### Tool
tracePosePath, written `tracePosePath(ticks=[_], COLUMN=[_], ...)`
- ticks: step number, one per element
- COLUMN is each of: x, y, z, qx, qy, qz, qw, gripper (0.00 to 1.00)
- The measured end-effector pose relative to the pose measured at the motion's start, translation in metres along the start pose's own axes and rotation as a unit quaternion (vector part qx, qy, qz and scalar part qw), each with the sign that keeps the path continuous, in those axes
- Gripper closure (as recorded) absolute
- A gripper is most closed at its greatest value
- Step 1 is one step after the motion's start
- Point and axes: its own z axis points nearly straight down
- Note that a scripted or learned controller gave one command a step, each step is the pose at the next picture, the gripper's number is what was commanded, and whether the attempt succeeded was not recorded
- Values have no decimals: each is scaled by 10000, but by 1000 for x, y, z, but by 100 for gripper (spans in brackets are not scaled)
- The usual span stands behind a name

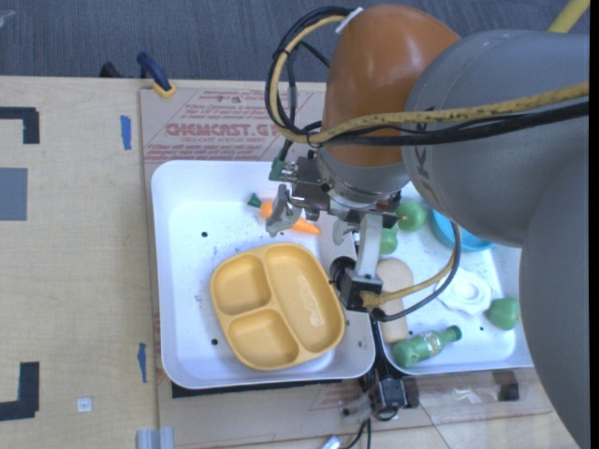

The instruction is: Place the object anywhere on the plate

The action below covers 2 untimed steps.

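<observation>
Reaching in from the right, the arm point(487, 138) hangs over the seam between the two bins and hides much of the right bin point(487, 346). The left bin point(187, 251) holds the yellow three-compartment plate point(299, 293), which lies just below the gripper point(323, 215) in the view, toward the near wall; all its compartments are bare. The object is judged to be the orange toy carrot point(279, 215) with a green top, seen just beside the gripper on its left, close to the plate's far rim and not on the plate. Whether the gripper is open, closed or clamped on the carrot cannot be told, since its working end is masked by its own body. Placement is therefore judged not done. Risks: if the carrot is not secured, a lift would leave it on the bin floor; if it is caught only by the tip, it could drop short of the rim; a release too near the raised edge could let it roll off. The bin floor is smooth white with a few dark specks. Both bins sit on a printed cardboard sheet point(215, 129) over a pale wooden bench point(65, 251) with blue tape tabs point(125, 131); grey carpet point(140, 17) lies beyond.
</observation>
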Motion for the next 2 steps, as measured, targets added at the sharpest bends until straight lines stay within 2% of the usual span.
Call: tracePosePath(ticks=[2], x=[0], y=[0], z=[0], qx=[0], qy=[0], qz=[0], qw=[10000], gripper=[0])
